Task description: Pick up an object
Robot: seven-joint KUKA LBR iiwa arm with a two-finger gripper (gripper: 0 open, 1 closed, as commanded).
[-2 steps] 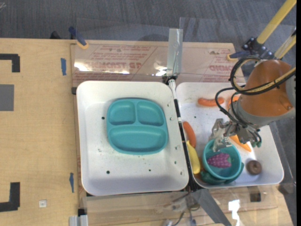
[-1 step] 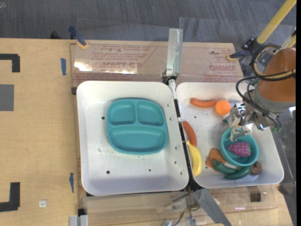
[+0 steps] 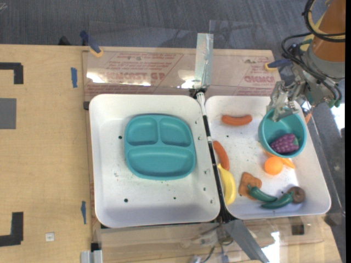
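- Well, closest to the front of the right-hand shallow white bin (image 3: 321, 201), below the tilted teal plastic bowl (image 3: 272, 137), lie a curved green toy vegetable (image 3: 270, 197) and a small brown ring-shaped toy (image 3: 296, 193).
- Left of those, and further from the bowl, are a yellow toy banana (image 3: 227, 184) and a flat orange-brown toy piece (image 3: 250, 179).
- A round orange toy fruit (image 3: 272, 166) sits just under the bowl, touching it or nearly so.
- The bowl holds a bunch of purple toy grapes (image 3: 286, 143). I think the bowl is the thing to pick. It looks light, hard and smooth, so it may slip. The thin rim is the best place to pinch, and the grapes could roll out.
- Left of the bowl lie two long orange-red toy sausages, one near the bin wall (image 3: 221, 153), one higher up (image 3: 237, 119).
- Far left of the bowl, the other white bin (image 3: 104, 201) holds a teal plastic plate with three parts (image 3: 160, 146), nothing on it.
- The metal two-finger claw (image 3: 283, 104) is at the bowl's far rim. I cannot tell if it is gripping or loose.
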